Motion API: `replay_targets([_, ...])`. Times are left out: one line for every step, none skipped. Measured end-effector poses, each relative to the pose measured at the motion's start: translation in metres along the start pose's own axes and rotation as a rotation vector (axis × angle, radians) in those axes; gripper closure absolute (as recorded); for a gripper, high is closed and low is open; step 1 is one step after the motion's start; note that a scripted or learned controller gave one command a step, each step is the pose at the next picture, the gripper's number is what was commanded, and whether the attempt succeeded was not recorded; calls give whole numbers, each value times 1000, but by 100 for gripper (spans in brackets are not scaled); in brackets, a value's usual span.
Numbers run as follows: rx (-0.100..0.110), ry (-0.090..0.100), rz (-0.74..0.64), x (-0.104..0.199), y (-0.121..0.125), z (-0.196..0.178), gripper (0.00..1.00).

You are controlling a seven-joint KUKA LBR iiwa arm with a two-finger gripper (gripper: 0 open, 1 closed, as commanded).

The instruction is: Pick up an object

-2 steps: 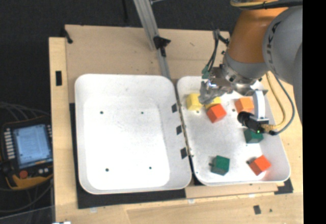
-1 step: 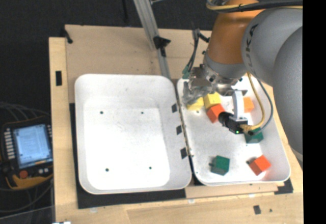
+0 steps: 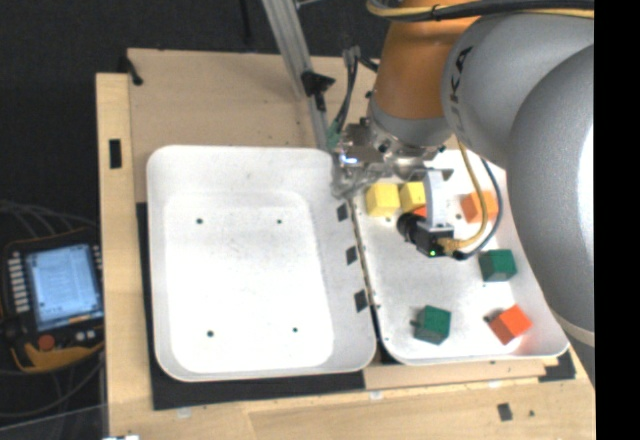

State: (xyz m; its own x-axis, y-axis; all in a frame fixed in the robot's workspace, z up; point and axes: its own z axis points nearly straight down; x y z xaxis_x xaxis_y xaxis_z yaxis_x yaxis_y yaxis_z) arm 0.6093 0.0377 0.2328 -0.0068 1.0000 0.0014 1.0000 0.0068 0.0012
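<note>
A handheld control pendant [image 3: 55, 293] with a lit screen lies off the bench at the far left, clear of the work area. The left bin [image 3: 245, 263] sits next on the bench; its white floor shows only four small dark dots and carries no objects.

The right bin [image 3: 400, 323] adjoins it, the two rims touching along the centre line. All candidate objects are in this bin. At its upper end lie two yellow blocks [image 3: 383, 199], just beside each other and directly beneath the wrist. Toward the near end lies a green block [image 3: 432, 324]. To its right are a second green block [image 3: 497, 265] and an orange block [image 3: 509, 324], the latter near the bin's lower right corner. A further orange piece [image 3: 468, 207] shows beside the wrist cabling.

The gripper [image 3: 372, 178] is positioned low over the upper end of the right bin, at or just above the yellow blocks. The wrist and its orange band [image 3: 420, 48] cover the fingers, so whether the claw is open, closed or gripping anything cannot be told.

Judged step: approach or grasp attempt on the yellow blocks; no object is visibly lifted, so the pick is not confirmed. The next move calls for the fingers to straddle one yellow block only, close squarely on it, then lift vertically clear of the bin wall. The neighbouring block and the adjacent rim leave little clearance, so a misaligned closure is a likely fault.
</note>
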Motion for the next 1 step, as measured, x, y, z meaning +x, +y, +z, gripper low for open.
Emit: replay_targets([-1, 0, -1, 50, 7, -10, 100])
